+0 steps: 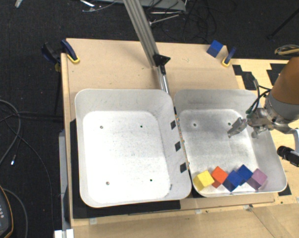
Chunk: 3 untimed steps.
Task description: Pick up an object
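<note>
Along the front wall of the right bin (216,100) lies a row of small blocks: a yellow block (204,179), an orange block (219,175), a blue block (238,177) and a purple block (258,178). My gripper (244,127) hangs over the right side of that bin, above and behind the blocks. Its fingers (236,128) stand apart with nothing between them. The arm, with its orange band (291,81), comes in from the right.
The left bin (90,103) sits beside the right one on the wooden bench. Another blue block (215,47) rests on the bench behind the bins, near a yellow-tipped clamp (227,57). A metal pole (144,29) slants down between the bins.
</note>
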Tool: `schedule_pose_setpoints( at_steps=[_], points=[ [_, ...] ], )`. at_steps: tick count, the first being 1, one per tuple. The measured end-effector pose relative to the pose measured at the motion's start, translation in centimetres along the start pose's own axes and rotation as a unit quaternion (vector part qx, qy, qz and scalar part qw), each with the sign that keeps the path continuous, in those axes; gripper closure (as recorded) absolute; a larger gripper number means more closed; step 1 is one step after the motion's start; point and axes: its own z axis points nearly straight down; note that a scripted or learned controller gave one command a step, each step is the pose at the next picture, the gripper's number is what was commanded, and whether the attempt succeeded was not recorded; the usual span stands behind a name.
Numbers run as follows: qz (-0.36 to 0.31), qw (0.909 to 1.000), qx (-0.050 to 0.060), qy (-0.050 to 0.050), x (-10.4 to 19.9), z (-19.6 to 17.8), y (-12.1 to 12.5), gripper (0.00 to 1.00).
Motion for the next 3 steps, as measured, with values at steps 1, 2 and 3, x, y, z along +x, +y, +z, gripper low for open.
schedule_pose_setpoints(
  at_steps=[1,2,3],
  points=[
    [-0.003,1.0000,-0.006,0.000,11.1,-9.0,-1.8,0.00],
    [0.004,1.0000,0.001,0.000,9.0,2.0,-5.9,0.00],
    [0.004,1.0000,-0.005,-0.003,4.6,-2.9,-6.3,0.00]
  ],
)
